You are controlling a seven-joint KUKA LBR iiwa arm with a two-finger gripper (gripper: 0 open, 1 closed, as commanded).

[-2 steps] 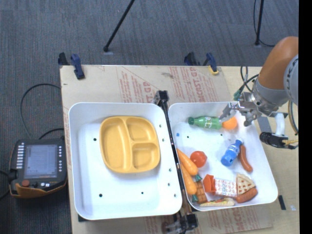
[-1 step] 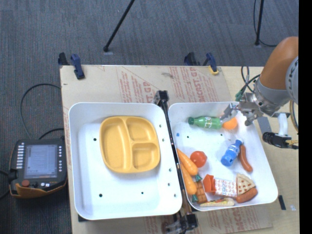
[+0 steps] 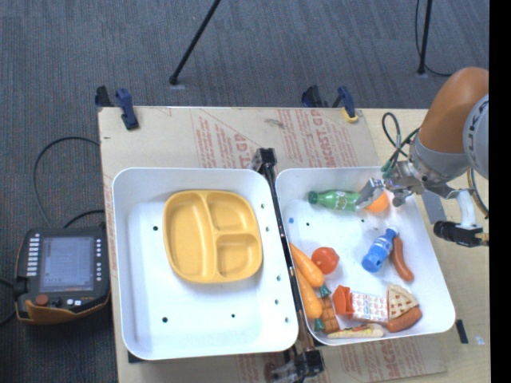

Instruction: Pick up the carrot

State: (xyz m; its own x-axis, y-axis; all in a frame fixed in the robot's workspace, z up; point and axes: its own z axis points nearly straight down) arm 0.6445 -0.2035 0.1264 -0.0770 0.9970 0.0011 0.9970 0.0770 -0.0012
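Two carrots: lay in right bin (image 3: 437,286) against its left wall; upper carrot (image 3: 307,266), lower carrot (image 3: 310,295), end to end
tomato (image 3: 324,259): just right of upper carrot
gripper (image 3: 386,195): over bin's top right, well apart from carrots; an orange piece (image 3: 379,203) at its tip, grip state unclear
left bin (image 3: 132,294): held yellow plate (image 3: 212,235)
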